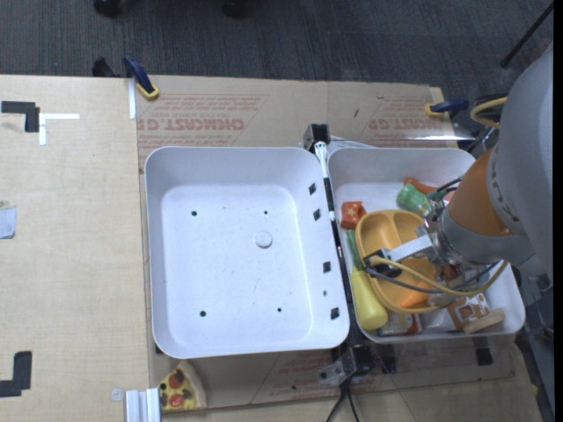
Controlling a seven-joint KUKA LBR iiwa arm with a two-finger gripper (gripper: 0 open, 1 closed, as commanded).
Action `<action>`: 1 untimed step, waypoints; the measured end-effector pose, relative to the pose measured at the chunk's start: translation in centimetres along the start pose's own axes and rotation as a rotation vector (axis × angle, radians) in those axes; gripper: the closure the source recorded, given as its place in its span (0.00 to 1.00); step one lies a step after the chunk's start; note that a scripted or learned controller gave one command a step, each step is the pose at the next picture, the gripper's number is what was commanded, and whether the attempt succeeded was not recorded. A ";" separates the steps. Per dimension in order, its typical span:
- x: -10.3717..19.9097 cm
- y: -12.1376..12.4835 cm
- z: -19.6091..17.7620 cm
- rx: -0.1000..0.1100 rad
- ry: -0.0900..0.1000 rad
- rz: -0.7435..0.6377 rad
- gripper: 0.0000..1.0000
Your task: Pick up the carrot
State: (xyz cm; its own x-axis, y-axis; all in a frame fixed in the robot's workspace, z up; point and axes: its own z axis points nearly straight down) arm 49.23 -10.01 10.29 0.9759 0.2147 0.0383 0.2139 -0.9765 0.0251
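The carrot, orange with a green leafy end, lies at the back of the right bin and is partly covered by the arm. My gripper hangs low over a yellow bowl in the middle of that bin, a little in front of the carrot. The wrist and its orange band hide the gripper's lower part, and nothing can be seen held in it.
A small red block lies left of the bowl and a yellow banana-shaped toy lies along the bin's left wall. A small printed box sits at the front right. The left bin adjoins. A toy pizza slice lies on the bench.
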 end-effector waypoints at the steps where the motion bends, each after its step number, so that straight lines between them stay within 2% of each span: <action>1: 0.0 -0.1 0.0 -0.002 0.000 0.001 0.00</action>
State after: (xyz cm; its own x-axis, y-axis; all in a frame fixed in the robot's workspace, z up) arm 49.21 -9.90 10.29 0.9762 0.2133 0.0384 0.2124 -0.9768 0.0267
